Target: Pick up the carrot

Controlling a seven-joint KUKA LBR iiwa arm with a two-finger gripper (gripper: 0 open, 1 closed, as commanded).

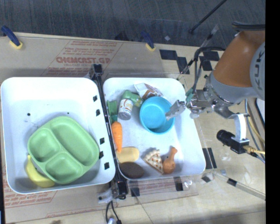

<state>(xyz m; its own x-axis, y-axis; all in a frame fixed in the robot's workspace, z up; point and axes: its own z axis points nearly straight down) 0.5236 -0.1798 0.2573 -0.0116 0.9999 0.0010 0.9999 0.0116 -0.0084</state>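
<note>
the carrot (116, 135) lies along the right bin's (189, 129) left wall, well apart from the gripper (174, 110) at the blue bowl's (154, 114) right rim; its grip i cannot tell.

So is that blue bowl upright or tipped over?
Upright. The round blue plastic bowl shows its open inside facing up, in the right white bin.
</note>
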